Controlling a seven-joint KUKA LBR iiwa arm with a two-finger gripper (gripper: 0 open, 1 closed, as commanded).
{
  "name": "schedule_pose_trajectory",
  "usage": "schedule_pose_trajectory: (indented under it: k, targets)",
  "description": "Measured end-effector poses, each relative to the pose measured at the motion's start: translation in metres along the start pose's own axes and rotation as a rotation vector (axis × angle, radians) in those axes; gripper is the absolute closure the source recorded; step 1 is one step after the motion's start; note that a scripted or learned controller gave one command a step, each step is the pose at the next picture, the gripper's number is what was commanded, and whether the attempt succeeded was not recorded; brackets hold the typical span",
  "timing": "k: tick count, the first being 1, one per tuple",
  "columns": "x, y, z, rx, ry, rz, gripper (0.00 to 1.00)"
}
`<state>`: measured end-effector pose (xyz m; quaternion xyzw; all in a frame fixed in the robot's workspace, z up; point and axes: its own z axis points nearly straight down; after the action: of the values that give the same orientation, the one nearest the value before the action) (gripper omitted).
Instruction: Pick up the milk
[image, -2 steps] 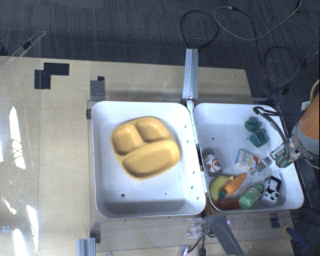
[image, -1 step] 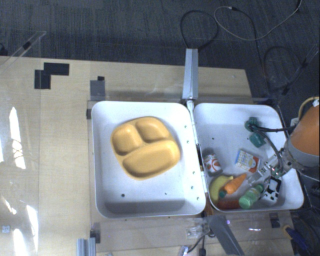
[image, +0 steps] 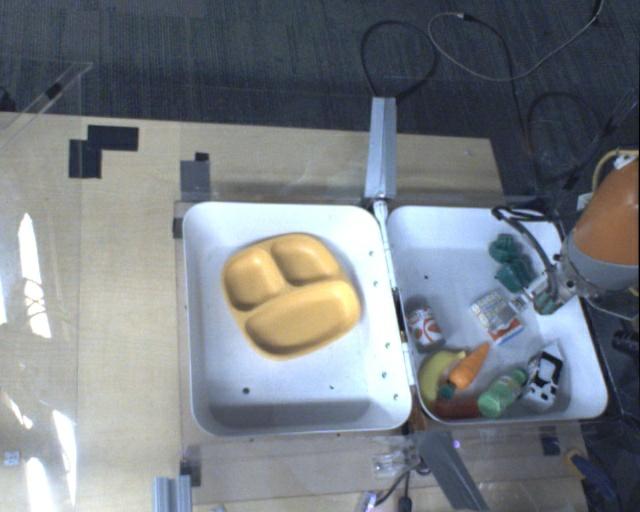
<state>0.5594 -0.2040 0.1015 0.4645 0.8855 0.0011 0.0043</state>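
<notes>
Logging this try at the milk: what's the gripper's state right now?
Gripper: cannot be told. It sits low in the right bin, beside a small packet.

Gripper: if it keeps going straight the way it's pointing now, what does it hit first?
Probably the small clear packet, lying just ahead of the gripper toward the bin's middle. The milk sits off that line. Depth is unclear.

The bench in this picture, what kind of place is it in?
Probably a robotics lab or test cell, not a kitchen. Two white bins sit fixed on a wooden bench, loose cables lie on the floor, and toy food like a carrot fills the right bin.
</notes>
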Motion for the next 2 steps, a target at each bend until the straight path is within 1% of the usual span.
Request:
schedule_pose_trajectory:
  k: [1,2]
  targets:
    - [-0.025,0.035,0.014,-0.002,-0.003,-0.189,0.00]
    - [-0.009,0.010,-0.119,-0.001,-0.003,-0.310,0.00]
